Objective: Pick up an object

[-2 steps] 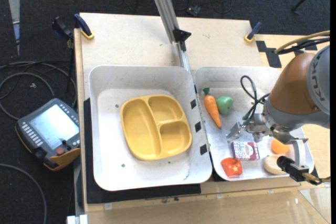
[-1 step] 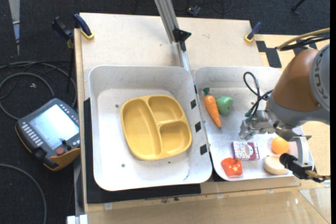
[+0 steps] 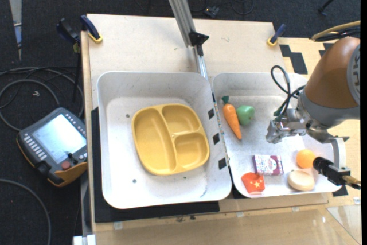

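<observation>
In the right bin (image 3: 252, 84) lie an orange carrot (image 3: 232, 119), a green pear-like piece (image 3: 246, 113), a pink and white box (image 3: 268, 164), a red piece (image 3: 253, 182), an orange ball (image 3: 305, 158) and a cream round piece (image 3: 301, 180). My gripper (image 3: 276, 133) hangs over the middle of this bin, right of the carrot and above the pink box. Nothing shows between its fingers.
The left bin (image 3: 114, 100) holds a yellow divided plate (image 3: 171, 138). A slanted metal pole (image 3: 178, 0) rises from the bench behind the bins. Clamps sit at the bench's back corners. A teach pendant (image 3: 50, 146) lies on the floor at the left.
</observation>
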`<state>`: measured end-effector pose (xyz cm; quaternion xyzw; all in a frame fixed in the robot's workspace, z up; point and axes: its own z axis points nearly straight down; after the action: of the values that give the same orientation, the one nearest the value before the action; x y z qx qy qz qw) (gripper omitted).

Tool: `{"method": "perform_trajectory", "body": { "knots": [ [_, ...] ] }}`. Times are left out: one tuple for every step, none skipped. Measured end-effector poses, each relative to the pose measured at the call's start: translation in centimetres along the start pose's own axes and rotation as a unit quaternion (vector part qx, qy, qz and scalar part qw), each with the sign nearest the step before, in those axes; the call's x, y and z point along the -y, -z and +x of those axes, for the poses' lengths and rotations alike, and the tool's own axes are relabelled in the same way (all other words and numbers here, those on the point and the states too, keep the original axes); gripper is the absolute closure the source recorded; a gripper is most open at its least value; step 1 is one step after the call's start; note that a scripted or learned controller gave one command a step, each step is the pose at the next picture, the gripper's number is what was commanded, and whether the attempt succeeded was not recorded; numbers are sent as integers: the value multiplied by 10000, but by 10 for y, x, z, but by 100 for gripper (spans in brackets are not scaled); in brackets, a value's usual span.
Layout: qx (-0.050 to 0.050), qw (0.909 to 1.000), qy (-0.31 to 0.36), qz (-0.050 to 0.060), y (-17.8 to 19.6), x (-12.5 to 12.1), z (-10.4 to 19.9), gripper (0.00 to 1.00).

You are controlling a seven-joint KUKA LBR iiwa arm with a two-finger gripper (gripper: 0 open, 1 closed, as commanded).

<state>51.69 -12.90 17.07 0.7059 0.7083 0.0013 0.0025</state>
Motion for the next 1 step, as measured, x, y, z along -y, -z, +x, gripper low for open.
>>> {"method": "perform_trajectory", "body": {
  "knots": [
    [0,10000,4,-8,62,-3,5,100]
  ]
}}
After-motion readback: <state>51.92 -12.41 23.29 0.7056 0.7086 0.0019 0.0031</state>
